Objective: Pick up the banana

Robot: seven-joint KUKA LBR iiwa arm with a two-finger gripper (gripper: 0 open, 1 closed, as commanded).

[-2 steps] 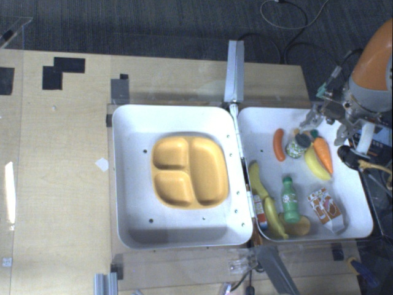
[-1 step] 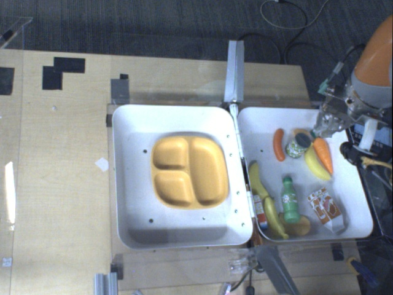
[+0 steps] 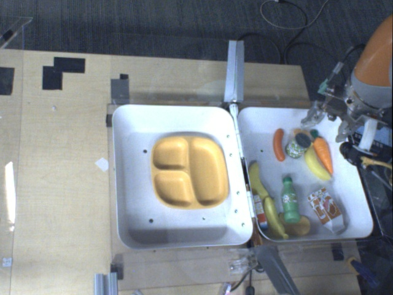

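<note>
A pale wooden bench (image 3: 61,183) sits on dark carpet and carries two shallow white bins side by side. The gripper (image 3: 330,112) hangs over the far right corner of the right bin (image 3: 362,223), below the arm's orange band (image 3: 376,57); whether it is clenched or released cannot be told from here, and nothing is visibly between its tips. Just near of it lie a carrot (image 3: 323,155) and a yellow fruit (image 3: 315,165) touching it, with a dark round thing (image 3: 302,141) and a small red sausage (image 3: 279,145) to their left. The banana (image 3: 274,219) lies well apart from the gripper at the bin's near left: a slim, curved yellow piece, running near to far beside a green bottle (image 3: 290,200). Another yellow curved piece (image 3: 256,180) lies just far of it along the left wall. A printed carton (image 3: 325,208) lies to the right. The left bin (image 3: 129,220) holds a yellow divided tray (image 3: 189,171).
</note>
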